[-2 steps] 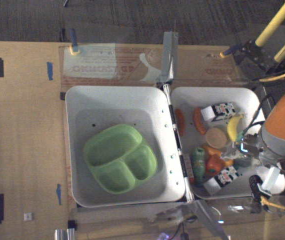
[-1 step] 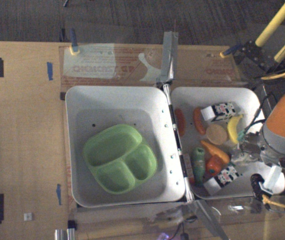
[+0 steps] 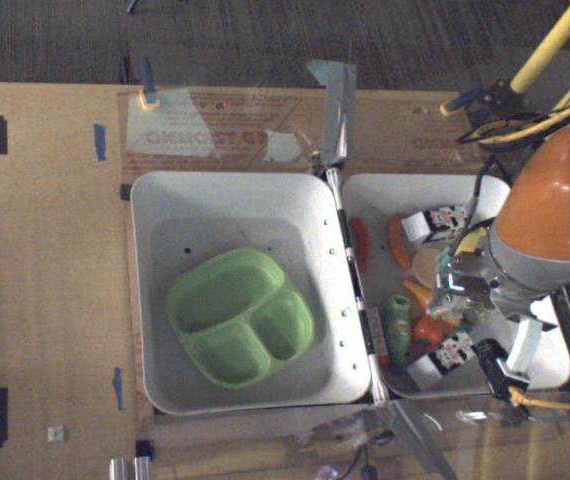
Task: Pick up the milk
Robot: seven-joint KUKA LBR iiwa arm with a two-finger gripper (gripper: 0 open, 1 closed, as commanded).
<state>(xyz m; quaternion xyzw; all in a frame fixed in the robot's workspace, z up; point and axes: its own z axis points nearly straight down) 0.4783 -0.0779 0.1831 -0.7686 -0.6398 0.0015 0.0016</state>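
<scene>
Two small white milk cartons with black cow patches lie in the right bin. One milk carton is near the bin's back, the other milk carton by its front wall. The gripper hangs over the bin's middle, between the two cartons, above a tan round piece and a red piece. The grey wrist and orange band cover the bin's right part.
A green bottle lies at the right bin's front left, with an orange-red sausage and an orange piece further back. The left bin holds a green divided plate. Yellow cables run at back right.
</scene>
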